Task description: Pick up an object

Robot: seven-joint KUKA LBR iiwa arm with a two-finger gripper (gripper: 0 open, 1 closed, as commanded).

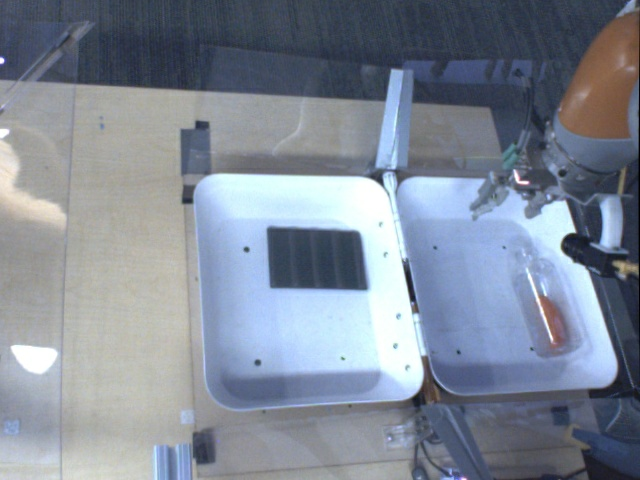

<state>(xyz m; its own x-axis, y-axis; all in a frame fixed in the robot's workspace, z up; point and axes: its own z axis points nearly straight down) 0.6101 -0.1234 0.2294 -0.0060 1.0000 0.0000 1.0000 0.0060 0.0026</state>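
A clear plastic bottle (543, 308) with an orange piece inside lies in the right bin (470, 368), near that bin's right wall. A dark grey ribbed rectangular pad (316, 258) lies flat in the left bin (300, 368). My gripper (510, 201) hangs over the far edge of the right bin, above and behind the bottle and apart from it. Its two fingers are spread open with nothing between them. The orange band of the arm (600, 78) sits above it at the upper right.
A metal divider post (394, 118) stands behind the seam between the two bins. A black part (590, 251) sticks in at the right bin's right rim. Wooden bench surface (100, 268) stretches to the left.
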